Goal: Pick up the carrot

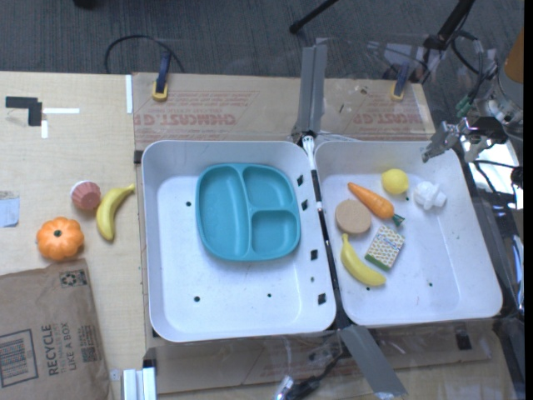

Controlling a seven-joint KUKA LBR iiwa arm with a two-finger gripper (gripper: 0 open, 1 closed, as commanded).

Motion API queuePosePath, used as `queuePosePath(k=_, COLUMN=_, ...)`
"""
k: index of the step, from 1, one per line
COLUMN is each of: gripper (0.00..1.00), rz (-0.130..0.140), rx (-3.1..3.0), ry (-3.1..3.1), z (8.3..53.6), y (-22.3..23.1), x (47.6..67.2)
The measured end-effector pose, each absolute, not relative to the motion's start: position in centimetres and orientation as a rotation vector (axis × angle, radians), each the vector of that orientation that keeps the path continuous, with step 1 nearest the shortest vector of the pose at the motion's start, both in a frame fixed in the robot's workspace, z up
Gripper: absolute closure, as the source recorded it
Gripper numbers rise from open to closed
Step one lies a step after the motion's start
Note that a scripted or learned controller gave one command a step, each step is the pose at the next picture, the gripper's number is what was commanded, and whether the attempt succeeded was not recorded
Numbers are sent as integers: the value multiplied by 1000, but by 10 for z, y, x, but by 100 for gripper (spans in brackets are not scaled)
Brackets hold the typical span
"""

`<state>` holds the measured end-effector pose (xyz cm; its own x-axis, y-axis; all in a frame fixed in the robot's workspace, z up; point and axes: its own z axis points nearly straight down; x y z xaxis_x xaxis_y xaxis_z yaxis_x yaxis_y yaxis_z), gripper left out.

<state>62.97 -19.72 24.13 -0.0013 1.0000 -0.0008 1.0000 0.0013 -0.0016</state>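
The orange carrot (371, 200) lies on a slant in the right bin (450, 294), its green end pointing down and right. It rests between a yellow lemon (395, 181) and a round tan cookie (353, 217). My gripper (443, 141) hangs at the bin's far right corner, above and to the right of the carrot and well apart from it. The arm behind it looks blurred.
A white lump (429, 195), a green patterned box (385, 247) and a banana (361, 263) share the right bin. A teal divided plate (248, 211) sits in the left bin (175, 298). A second banana (112, 211), a small pumpkin (60, 238) and a pink cupcake (85, 195) lie on the bench at the left.
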Motion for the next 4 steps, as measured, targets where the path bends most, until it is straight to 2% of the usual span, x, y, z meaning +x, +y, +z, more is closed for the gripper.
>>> queuePosePath(k=1, gripper=0, rz=3, rx=-2133, ry=-2306, z=131, y=-158, x=636)
queuePosePath(k=2, gripper=0, rz=1, rx=-1641, ry=-2679, z=92, y=-98, x=623)
queuePosePath(k=3, gripper=100, rz=-1, rx=-1649, ry=-2677, z=102, y=-100, x=624)
queuePosePath(k=4, gripper=100, rz=0, rx=-1527, ry=-2747, z=192, y=-28, x=598)
